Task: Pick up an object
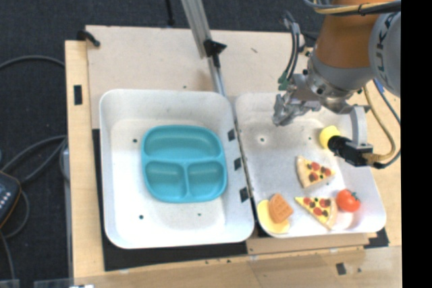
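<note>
We see the gripper (pixel 283 111) hanging over the far edge of the right bin (pixel 270 152), near that bin's far left corner. We think we are at the reaching step, with nothing picked up yet. We cannot tell how the gripper is set, because it looks dark and blurry from above. The things to pick lie well apart from it, along the near and right sides of this bin. One pizza slice (pixel 314 172) sits by the right side, flat and shaped like a triangle, with red dots on top. A second pizza slice (pixel 319 207) lies near the near edge. A round red tomato (pixel 347 199) rests just beside it, by the near right corner. A bumpy orange cookie (pixel 279 209) lies on a yellow piece at the near edge. A small yellow toy (pixel 329 137) sits by the right side. They all look like smooth plastic toys. Next we would move toward the near side, pick one toy and come down over it. The left bin (pixel 115 111) holds a teal tray (pixel 183 163), shiny, with three dips.
</note>
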{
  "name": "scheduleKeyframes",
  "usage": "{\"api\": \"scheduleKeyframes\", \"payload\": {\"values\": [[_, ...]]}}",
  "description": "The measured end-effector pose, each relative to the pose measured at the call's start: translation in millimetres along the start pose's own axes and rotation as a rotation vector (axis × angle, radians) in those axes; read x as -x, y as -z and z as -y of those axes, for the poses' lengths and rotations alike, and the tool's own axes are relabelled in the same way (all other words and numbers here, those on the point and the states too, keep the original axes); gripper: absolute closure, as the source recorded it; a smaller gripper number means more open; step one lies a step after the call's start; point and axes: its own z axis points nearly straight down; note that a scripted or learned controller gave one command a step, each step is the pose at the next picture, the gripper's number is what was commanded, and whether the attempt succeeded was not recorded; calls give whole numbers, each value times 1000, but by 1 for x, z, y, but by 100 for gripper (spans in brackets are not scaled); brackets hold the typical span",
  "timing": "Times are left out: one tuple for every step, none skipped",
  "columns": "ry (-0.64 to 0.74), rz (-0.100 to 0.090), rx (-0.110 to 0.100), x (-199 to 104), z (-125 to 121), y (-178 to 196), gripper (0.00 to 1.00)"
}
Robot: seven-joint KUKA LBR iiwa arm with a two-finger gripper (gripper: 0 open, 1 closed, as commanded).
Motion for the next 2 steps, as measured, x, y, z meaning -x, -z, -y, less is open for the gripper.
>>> {"api": "scheduleKeyframes", "payload": {"values": [[1, -1, 0, -57, 12, -16, 100], [2, -1, -1, -117, 14, -31, 100]]}}
